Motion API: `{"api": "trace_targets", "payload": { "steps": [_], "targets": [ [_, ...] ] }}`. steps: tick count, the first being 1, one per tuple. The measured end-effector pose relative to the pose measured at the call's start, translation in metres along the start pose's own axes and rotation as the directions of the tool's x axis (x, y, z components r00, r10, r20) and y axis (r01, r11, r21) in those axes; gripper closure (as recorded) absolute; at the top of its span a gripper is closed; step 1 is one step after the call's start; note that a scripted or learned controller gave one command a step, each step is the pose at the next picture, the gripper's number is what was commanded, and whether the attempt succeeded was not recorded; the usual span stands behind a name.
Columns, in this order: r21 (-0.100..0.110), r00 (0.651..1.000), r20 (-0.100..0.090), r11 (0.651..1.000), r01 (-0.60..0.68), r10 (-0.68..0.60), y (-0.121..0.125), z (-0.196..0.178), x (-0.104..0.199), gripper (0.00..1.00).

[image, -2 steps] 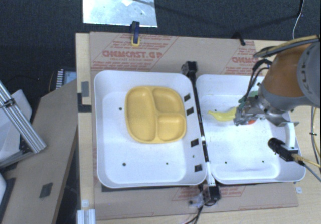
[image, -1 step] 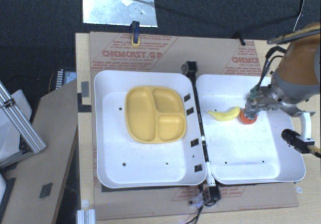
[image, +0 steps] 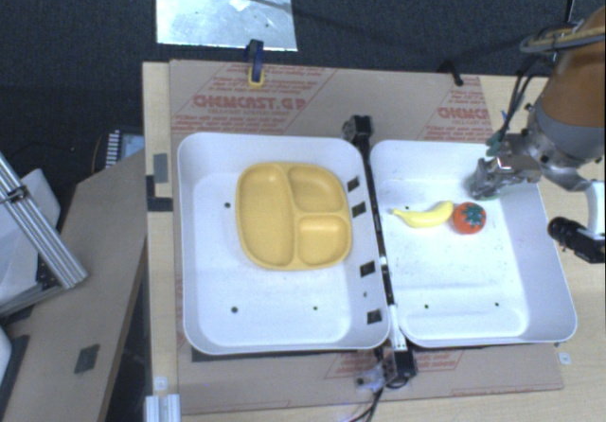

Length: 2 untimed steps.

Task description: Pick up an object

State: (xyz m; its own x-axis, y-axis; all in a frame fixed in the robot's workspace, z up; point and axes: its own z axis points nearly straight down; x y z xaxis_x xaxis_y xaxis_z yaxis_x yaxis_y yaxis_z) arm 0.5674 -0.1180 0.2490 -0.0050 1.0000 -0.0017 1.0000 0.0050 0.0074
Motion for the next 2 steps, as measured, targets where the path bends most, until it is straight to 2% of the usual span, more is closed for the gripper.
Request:
{"api": "trace_targets", "payload": {
  "steps": [1, 2],
  "targets": [
    [0.004, 1.000, -0.001, 1.000, 0.000, 0.000, 0.001, -0.014, 0.000, 1.00],
    [0.004, 1.000, -0.002, 1.000, 0.004, -0.004, 0.020, -0.007, 0.060, 1.00]
  ]
}}
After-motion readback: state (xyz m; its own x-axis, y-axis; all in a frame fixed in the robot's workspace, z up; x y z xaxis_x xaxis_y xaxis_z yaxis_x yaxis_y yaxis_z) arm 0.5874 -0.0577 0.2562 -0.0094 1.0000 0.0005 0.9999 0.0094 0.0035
